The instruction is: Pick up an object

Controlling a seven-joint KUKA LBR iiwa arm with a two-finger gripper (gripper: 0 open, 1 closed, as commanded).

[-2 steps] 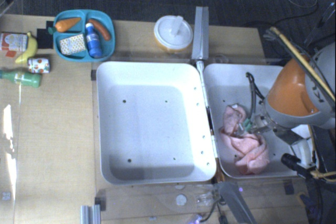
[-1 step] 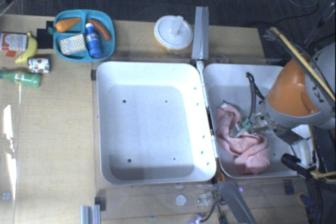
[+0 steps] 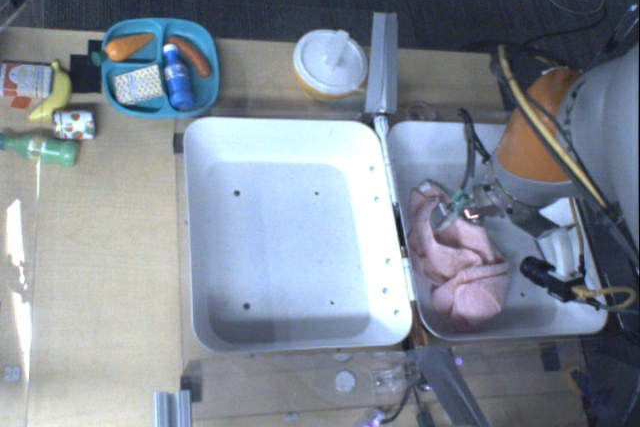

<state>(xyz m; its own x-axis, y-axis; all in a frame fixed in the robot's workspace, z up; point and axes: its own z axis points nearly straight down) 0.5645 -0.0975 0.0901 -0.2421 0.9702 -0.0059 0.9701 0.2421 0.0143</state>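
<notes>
The pink cloth (image 3: 458, 260) lies crumpled in the right bin (image 3: 430, 140). At the cloth's upper edge sits the gripper (image 3: 466, 202); whether its jaws pinch the fabric cannot be told. Beyond it, the bin's far wall.

A blue divided tray (image 3: 205, 65) sits on the table (image 3: 100, 265) behind the left bin (image 3: 290, 140), holding a carrot (image 3: 130, 46) and blue bottle (image 3: 179, 78). Left of the tray lie a banana (image 3: 52, 93), small can (image 3: 74, 124) and green bottle (image 3: 40, 149). Right of it stands a lidded cup (image 3: 331, 63).
</notes>
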